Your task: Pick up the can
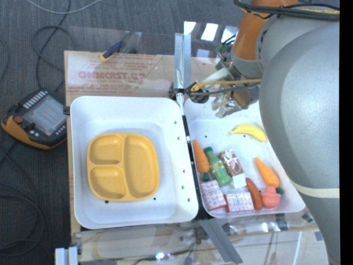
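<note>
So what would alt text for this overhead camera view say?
A grey robot arm's end effector hovers above the right bin, which holds toy food: a banana, carrots and small cartons. The left bin holds a yellow divided tray.

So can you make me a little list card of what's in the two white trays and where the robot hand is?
left bin: holds a yellow divided plate
right bin: holds toy food
banana: near the far end, lying apart from the rest
carrots: one by the left wall, one on the right side
green bottle: beside the left carrot
small cartons: in the middle and near edge
can: cannot pick one out for sure
gripper: over the far end of the right bin, above the banana
</note>
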